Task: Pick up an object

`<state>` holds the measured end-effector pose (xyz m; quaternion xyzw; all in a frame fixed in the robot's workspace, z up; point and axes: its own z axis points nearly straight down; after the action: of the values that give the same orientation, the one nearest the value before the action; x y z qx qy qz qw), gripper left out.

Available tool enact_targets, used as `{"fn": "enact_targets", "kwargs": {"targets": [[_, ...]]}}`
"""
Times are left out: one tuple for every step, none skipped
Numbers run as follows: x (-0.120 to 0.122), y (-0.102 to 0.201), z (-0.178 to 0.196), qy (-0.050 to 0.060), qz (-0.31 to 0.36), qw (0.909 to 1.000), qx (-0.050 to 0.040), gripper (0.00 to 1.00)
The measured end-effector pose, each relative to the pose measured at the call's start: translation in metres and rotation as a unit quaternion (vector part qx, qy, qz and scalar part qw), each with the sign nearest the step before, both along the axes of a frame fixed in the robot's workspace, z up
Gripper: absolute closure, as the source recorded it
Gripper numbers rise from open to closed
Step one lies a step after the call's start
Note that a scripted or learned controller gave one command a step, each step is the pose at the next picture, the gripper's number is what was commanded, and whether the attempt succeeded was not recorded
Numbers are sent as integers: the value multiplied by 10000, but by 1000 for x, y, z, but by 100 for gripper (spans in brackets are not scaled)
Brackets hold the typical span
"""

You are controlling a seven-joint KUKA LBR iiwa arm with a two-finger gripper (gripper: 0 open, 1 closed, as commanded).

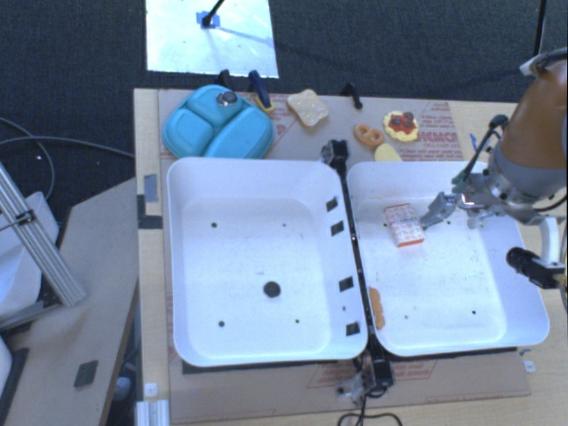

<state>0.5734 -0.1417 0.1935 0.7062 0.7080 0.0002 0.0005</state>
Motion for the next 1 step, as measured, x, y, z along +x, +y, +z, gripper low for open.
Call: {"fn": "enact_targets", "kwargs": {"targets": [[53,-59,-111,-31,-13,10000,-15,0]]}}
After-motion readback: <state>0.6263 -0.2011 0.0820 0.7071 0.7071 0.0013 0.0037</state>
